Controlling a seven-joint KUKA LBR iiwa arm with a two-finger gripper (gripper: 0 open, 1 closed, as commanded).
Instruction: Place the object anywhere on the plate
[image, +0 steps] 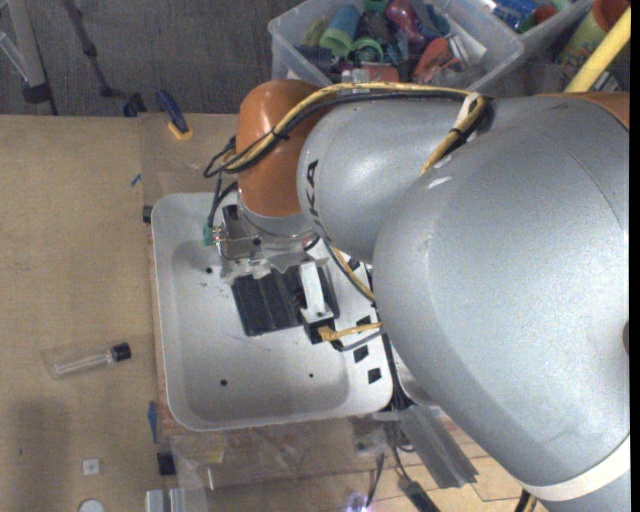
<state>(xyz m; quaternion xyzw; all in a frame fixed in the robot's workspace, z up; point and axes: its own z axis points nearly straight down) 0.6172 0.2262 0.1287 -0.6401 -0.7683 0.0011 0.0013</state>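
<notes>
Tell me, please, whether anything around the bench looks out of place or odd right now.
A small clear vial with a black cap lies on its side on the bench, left of the white bin and outside it. The arm covers most of the view, with the gripper low inside that bin.

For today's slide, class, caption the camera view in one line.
Grey arm reaches from the right, its pincer low over a shallow white bin.

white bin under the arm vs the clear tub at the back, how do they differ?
The white bin is shallow and opaque; the clear tub is deeper and see-through. The white bin sits under the gripper; the clear tub stands behind, piled with colourful items. Both are rectangular plastic containers.
</notes>
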